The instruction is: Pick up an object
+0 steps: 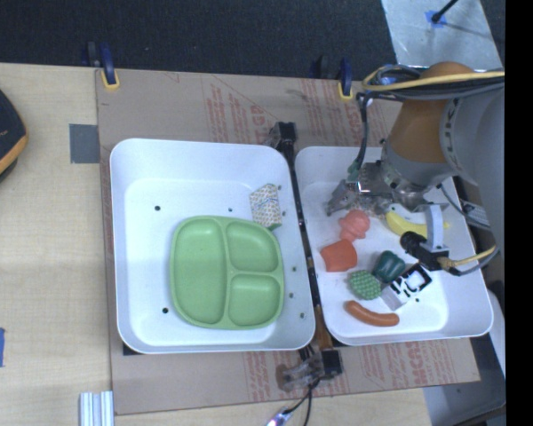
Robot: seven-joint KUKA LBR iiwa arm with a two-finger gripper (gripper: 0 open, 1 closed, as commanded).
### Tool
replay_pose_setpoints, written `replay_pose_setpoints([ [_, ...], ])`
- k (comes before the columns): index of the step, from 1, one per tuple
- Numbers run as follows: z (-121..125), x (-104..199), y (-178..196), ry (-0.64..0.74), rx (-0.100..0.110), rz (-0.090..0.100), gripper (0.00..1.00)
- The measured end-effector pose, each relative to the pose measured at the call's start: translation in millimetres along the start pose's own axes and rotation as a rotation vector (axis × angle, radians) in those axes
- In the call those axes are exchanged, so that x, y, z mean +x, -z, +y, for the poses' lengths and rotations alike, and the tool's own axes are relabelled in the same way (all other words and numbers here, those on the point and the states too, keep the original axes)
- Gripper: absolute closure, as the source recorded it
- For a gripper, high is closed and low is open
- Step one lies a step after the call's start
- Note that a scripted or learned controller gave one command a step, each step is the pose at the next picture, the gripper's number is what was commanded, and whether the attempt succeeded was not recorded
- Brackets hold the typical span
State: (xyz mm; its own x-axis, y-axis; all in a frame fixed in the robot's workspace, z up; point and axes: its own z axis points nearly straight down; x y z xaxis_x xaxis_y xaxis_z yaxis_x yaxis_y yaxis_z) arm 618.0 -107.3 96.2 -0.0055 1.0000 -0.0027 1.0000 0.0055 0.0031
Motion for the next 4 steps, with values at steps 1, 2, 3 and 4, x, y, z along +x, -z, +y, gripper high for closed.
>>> replay_pose_setpoints([
  [1,-47,9,-5,-0.002,0.008,0.002,0.00],
  [2,-21,-9,-4,-0.003,0.005,0.003,0.00],
  [3,-19,-10,8,0.000,0.003,0.002,1.00],
  [4,-35,39,106,-0.001,0.006,0.003,1.00],
])
